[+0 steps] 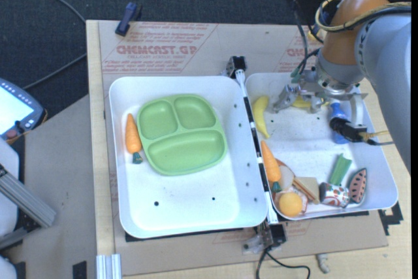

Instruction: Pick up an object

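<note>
Closest to the lens, an orange fruit (291,204) sits at the front rim of the right bin (385,189). Just behind it I see a brown stick-like piece (305,187), a red and white item (333,195), a watermelon slice (357,185) and a green block (339,170). A carrot (270,163) lies along that bin's left wall, and a banana (261,115) lies farther back along the same wall.

My gripper (298,101) is low over the back of the right bin with its jaws spread wide. A small yellow thing (302,102) shows between them, but I cannot tell what it is or whether the fingers touch it. The banana is just beside the left finger, apart from it, and I see nothing lifted.

In the left bin (124,206) a green divided plate (181,134) lies flat, with a second carrot (132,134) just beside its left edge. A blue clip (128,18) rests at the far left corner of the printed board (163,49) under both bins
</note>
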Robot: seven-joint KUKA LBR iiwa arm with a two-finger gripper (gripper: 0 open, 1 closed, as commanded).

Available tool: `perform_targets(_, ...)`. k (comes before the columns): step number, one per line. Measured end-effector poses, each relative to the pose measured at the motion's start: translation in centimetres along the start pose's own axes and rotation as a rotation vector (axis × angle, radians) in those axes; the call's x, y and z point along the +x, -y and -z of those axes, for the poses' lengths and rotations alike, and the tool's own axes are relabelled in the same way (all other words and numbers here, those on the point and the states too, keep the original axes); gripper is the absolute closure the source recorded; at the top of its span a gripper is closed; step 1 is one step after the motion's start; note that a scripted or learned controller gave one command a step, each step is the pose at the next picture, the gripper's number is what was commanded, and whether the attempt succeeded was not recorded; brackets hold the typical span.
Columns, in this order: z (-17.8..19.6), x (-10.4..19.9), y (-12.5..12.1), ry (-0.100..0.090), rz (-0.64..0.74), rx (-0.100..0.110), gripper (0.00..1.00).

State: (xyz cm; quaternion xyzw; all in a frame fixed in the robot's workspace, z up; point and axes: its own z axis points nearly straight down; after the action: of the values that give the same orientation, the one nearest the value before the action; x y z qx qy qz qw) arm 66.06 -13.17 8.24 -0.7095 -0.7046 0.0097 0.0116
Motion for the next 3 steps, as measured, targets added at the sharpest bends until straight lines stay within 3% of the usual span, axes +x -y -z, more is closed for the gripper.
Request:
perform_targets(1, -0.2, -4.1, 13.3, 0.003, 0.005, -0.029, 0.00)
perform_targets(2, -0.3, -8.2, 18.2, 0.002, 0.005, -0.028, 0.00)
perform_targets(3, 0.3, -8.2, 7.3, 0.001, 0.009, -0.032, 0.00)
